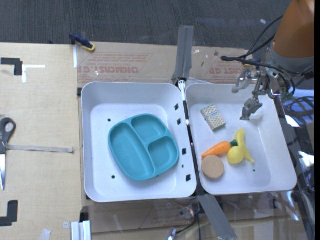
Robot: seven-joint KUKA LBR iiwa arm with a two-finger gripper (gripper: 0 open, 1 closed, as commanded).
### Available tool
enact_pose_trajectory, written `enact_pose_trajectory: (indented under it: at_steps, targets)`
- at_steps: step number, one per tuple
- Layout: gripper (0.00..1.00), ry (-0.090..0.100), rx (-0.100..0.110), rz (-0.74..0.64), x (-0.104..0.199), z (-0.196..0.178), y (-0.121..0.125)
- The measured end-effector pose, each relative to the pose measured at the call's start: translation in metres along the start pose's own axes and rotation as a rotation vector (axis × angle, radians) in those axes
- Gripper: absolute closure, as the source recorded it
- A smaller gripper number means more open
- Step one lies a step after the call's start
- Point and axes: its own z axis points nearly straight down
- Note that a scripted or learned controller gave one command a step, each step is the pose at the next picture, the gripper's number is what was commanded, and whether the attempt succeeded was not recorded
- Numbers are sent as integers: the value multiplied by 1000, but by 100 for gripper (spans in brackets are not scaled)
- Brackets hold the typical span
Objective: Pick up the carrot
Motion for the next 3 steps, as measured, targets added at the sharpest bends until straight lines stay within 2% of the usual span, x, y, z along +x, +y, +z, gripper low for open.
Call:
enact_pose_trajectory:
  at_steps: [1,2,3]
  targets:
    - [0,2,0,-70,63,119,32]
    - [0,0,0,24,104,138,26]
    - [100,-8,2,20,101,127,27]
